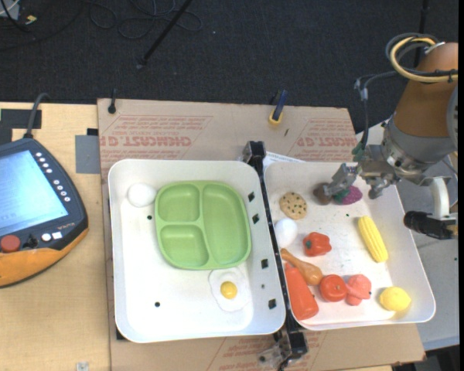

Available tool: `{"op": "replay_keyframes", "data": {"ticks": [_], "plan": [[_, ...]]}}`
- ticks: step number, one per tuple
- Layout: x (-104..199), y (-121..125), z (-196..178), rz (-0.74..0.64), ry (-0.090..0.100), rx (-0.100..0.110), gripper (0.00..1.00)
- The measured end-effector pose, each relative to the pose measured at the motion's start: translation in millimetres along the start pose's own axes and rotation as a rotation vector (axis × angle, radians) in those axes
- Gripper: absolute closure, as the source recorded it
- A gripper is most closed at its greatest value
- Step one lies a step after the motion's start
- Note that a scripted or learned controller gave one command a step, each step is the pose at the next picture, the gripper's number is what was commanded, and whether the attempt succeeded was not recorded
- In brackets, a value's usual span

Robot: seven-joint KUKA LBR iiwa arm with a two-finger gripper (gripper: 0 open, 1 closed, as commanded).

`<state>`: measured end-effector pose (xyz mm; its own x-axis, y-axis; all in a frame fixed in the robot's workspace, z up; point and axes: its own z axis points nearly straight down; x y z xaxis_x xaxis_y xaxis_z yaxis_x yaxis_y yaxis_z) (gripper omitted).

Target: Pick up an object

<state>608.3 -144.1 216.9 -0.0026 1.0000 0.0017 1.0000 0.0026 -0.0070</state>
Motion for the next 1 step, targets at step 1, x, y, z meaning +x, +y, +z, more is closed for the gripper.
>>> {"op": "replay_keyframes", "data": {"ticks": [1], "plan": [[-3.0,7.7,49.5,0.000,-0.001,-0.001,0.00]]}}
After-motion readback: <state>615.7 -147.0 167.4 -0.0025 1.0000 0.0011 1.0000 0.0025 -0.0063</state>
